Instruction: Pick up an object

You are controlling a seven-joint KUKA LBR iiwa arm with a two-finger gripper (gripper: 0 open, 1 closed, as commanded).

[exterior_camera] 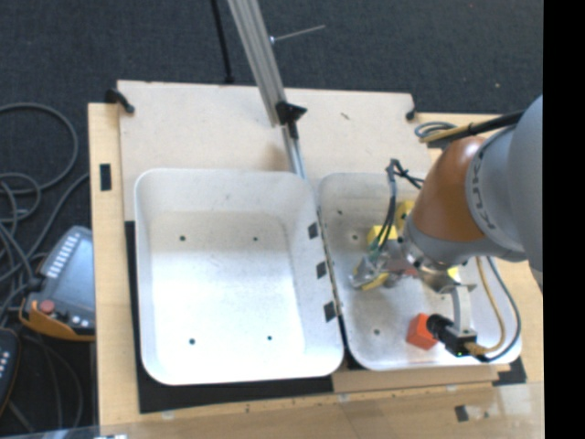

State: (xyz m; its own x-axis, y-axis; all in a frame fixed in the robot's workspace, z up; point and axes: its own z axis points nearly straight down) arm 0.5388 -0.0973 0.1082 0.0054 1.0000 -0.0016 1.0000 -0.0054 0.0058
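Observation:
My gripper (373, 269) is low in the right bin (366, 346), near that bin's left wall, under the grey and orange wrist. A yellow object (378, 237) lies right beside it, partly covered by the wrist, and a yellow bit (367, 283) shows just below the gripper tip. Whether that yellow thing is held is hidden by the wrist. An orange-red block (420, 332) rests on the bin floor toward the front, to the right of and below the gripper, apart from it.
The left bin (228, 263) sits beside the right one, its right wall close to the gripper. A slanted aluminium post (260, 58) rises behind the bins. A teach pendant (64, 282) and cables lie off the bench's left side.

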